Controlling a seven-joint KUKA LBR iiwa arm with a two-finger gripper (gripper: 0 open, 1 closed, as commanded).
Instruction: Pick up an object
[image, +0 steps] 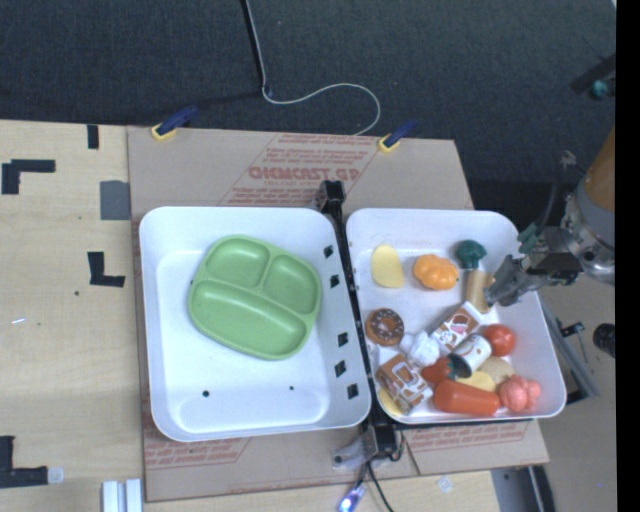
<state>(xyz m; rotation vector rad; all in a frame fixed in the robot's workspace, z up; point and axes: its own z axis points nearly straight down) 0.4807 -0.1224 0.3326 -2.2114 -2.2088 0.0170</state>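
Two shallow white bins are being carried side by side on the bench, over a cardboard sheet (300, 170). The left bin (165, 300) is being occupied by a green divided plate (255, 296) lying flat near its middle. The right bin (420, 222) is being filled with toy food: a yellow piece (387, 266) and an orange piece (435, 272) are being seen near the far side, well apart from the near-corner heap; a chocolate doughnut (384, 327) is lying just beside the divider. A red sausage (466, 400), a pink piece (520, 393), a red tomato (499, 340) and a waffle-like piece (400, 381) are being crowded together, touching, in the near right corner. A dark green item (470, 252) is resting near the far right wall. The gripper (505, 282) is being held over the right edge of the right bin, just beside the green item and a tan stick (477, 291); whether its claw is open or closed cannot be told, the fingers being too dark and blurred. Nothing is being seen between them.
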